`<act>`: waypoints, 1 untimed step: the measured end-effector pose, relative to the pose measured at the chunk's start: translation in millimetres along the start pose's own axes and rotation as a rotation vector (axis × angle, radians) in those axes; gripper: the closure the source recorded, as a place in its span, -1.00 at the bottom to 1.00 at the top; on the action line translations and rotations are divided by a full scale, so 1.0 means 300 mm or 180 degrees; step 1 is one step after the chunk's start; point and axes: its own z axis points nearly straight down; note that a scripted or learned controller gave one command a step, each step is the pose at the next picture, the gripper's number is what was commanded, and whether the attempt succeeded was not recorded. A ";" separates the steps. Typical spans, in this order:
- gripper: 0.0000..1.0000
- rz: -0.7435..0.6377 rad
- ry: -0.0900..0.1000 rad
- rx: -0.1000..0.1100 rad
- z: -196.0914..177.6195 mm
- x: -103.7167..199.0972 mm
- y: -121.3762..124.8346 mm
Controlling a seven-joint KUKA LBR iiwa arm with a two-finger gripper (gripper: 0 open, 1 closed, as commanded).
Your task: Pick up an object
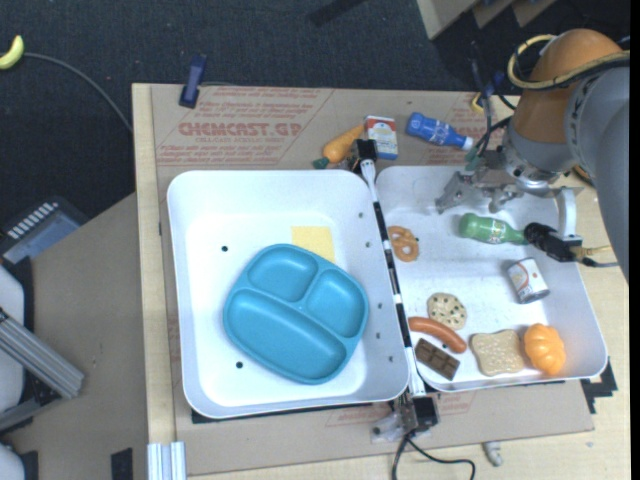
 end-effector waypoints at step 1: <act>-1.00 0.0006 0.0006 0.0007 0.036 -0.025 -0.070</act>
